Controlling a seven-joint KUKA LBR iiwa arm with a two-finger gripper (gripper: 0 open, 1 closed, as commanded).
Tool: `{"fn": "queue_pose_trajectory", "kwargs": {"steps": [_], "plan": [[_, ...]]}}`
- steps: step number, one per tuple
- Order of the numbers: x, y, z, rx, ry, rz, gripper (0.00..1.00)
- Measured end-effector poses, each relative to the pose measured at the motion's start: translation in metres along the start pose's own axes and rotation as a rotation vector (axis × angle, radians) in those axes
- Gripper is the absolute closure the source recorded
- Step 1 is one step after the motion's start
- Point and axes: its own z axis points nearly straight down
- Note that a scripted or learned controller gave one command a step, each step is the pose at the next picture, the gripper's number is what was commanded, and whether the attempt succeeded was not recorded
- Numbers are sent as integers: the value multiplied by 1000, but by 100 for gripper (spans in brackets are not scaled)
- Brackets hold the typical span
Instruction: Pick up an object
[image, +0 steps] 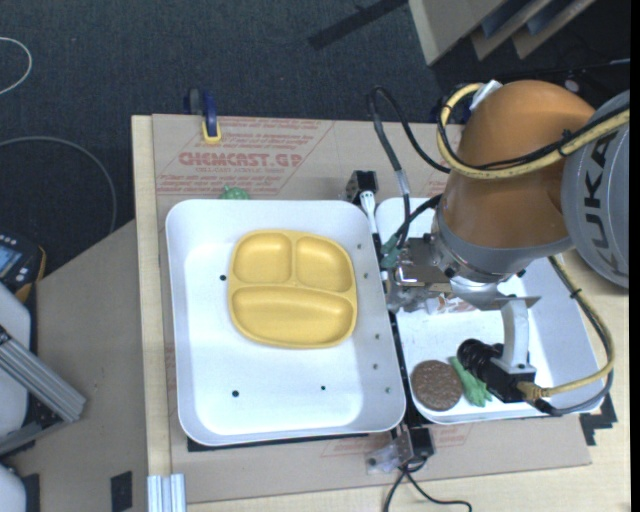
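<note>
A brown board (260, 150) is seen covering the bench, with printed lettering along its 12 o'clock edge. The arm (510, 170) is seen at 3 o'clock in the view, its orange band uppermost, and much of the right bin (560, 320) is hidden beneath it. The left bin (200, 330) lies just beside the right one, their rims meeting near the middle of the view.

A yellow three-part plate (293, 290) is laid flat in the left bin, set toward that bin's 12 o'clock side and apart from every wall.

The gripper (415, 272) is partly seen under the wrist, at the right bin's 9 o'clock wall; whether it is open or closed cannot be told, and nothing is seen held in it.

A brown disc (437, 384) is lying flat at the right bin's 7 o'clock corner, well below the gripper. A green piece (468, 383) is lying just beside the disc, at its 3 o'clock side.

A blue and yellow clamp (209, 115) is fixed at the board's 12 o'clock edge. A small green scrap (235, 192) is seen on the board, just beyond the left bin's 12 o'clock rim.
</note>
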Motion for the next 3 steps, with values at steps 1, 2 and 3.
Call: {"fn": "queue_pose_trajectory", "kwargs": {"steps": [1, 2, 3], "plan": [[-1, 2, -103, -17, 6, -13, 100], [89, -2, -65, 3, 5, -22, 100], [26, 3, -142, -14, 4, -6, 100]]}}
